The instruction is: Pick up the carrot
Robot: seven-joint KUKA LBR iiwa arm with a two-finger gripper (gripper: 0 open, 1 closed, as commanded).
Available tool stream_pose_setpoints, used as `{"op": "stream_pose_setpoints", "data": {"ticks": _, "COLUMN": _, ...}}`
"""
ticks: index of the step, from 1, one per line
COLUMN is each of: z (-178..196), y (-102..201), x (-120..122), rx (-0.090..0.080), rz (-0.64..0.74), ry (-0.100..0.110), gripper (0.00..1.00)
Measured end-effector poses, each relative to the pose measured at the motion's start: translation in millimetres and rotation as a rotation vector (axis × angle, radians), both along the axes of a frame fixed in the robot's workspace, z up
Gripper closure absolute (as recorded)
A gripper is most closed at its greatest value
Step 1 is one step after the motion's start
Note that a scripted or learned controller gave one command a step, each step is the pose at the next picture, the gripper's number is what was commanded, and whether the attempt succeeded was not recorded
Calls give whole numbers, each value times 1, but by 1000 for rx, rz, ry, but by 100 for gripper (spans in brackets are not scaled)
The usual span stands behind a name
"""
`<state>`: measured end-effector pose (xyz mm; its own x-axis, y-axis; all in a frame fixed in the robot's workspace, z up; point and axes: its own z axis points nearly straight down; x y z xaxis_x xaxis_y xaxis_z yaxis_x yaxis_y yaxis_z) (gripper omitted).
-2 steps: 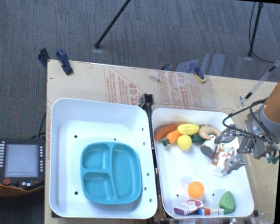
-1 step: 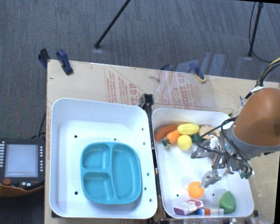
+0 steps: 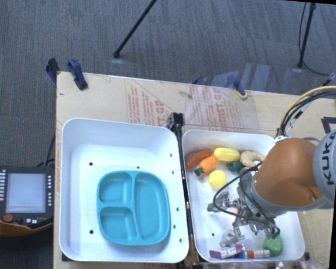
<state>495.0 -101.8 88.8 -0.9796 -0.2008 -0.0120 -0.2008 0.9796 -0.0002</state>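
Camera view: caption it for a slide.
Gripper hovers low in the right bin, short of the carrot; blue plate in the left bin.

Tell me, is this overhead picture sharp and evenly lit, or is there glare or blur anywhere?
In the camera view the light is soft and even, with faint shadows along the walls of the left bin; the orange band on the arm shows a mild sheen; the carrot and blue tray read clearly, though the whole picture is slightly soft, and the gripper parts look tangled and hard to make out.

Lab: teach pendant [image 3: 21,198], tripod legs [image 3: 137,21]
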Motion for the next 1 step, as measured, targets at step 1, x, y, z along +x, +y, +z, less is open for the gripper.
{"op": "stream_pose_setpoints", "data": {"ticks": 1, "z": 32, "y": 16, "x": 73, "rx": 1, "rz": -244, "ry": 8, "gripper": 0}}
